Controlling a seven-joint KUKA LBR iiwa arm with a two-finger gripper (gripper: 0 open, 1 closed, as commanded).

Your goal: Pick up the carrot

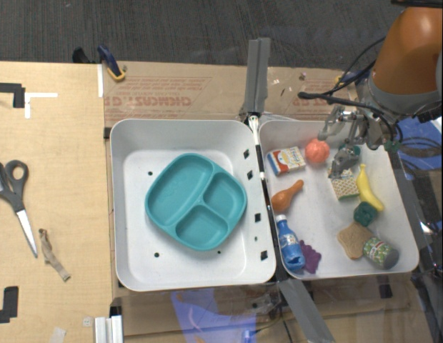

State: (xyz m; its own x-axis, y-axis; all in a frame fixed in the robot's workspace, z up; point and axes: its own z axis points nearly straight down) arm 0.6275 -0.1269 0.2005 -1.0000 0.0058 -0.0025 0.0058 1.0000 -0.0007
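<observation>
Carrot (286,194) lies at approx 9 o'clock in the right bin (404,213), by its left wall. Looks light, stiff, prob. slick plastic; take the fat end. Pincer (343,164) at 12 o'clock; grip state: can't tell.

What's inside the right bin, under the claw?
Under the claw sits a checkered block, between a red ball and a banana. The carrot lies further left. The claw covers the block's top edge.

Dark grey carpet floor (171,13) beyond a pale wooden bench (50,191) with brown cardboard (171,91).
</observation>
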